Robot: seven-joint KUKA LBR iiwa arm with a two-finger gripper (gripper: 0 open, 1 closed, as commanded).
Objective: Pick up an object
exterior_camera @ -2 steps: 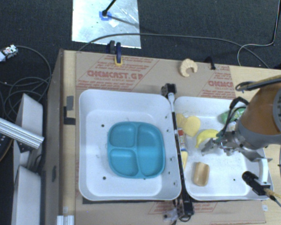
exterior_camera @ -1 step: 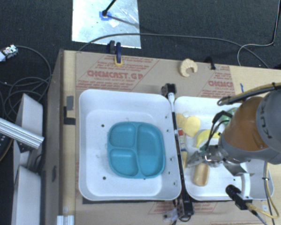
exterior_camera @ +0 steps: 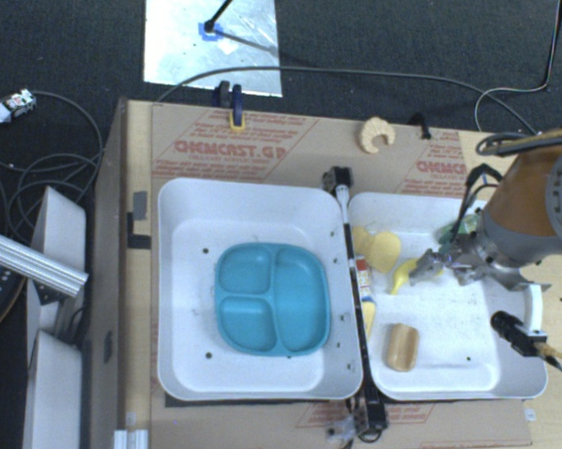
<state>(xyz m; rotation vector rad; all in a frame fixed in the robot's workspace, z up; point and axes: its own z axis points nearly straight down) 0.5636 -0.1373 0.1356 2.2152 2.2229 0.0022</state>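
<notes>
My gripper (exterior_camera: 429, 266) is low in the right bin (exterior_camera: 461, 374), near its middle, reaching in from the right. Its tip sits right beside a small yellow banana-shaped piece (exterior_camera: 400, 275); whether they touch is unclear. A pale yellow rounded object (exterior_camera: 384, 247) lies just behind that piece, towards the bin's back left. A tan cylinder-like block (exterior_camera: 402, 347) lies at the front of the same bin, apart from the gripper. A blue divided plate (exterior_camera: 270, 298) rests in the left bin (exterior_camera: 190, 261).
A red and white tube (exterior_camera: 360, 272) and a yellow bit (exterior_camera: 366, 315) lie along the divider between the bins. A tan croissant-shaped toy (exterior_camera: 376, 134) sits on the cardboard behind the right bin. A blue and yellow clamp (exterior_camera: 234, 104) stands at the bench's back edge.
</notes>
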